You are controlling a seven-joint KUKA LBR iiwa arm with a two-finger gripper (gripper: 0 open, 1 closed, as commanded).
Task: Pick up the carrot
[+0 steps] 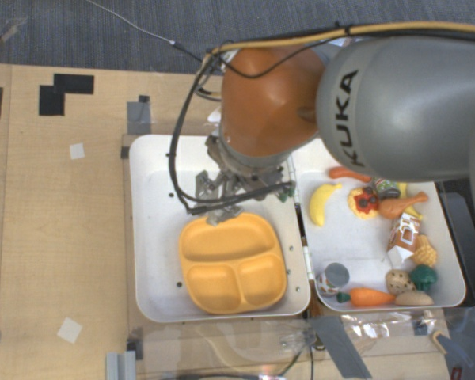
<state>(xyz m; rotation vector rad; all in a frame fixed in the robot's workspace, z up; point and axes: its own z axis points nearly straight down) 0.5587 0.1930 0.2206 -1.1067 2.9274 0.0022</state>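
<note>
The carrot [370,297], orange with a small green tip at its left end, lies flat along the near wall of the right bin [451,291]. My gripper [231,199] hangs under the orange wrist band over the left bin [152,236], just above the far rim of a yellow divided tray [231,261]. It is well left of the carrot and nothing shows between it and the tray. The big grey arm hides the far part of both bins.
The right bin also holds a banana [323,202], a pizza slice [365,201], a drumstick [402,206], a grey cup [335,275], a broccoli piece [423,276] and several other toy foods. A black cable [178,145] loops beside the wrist.
</note>
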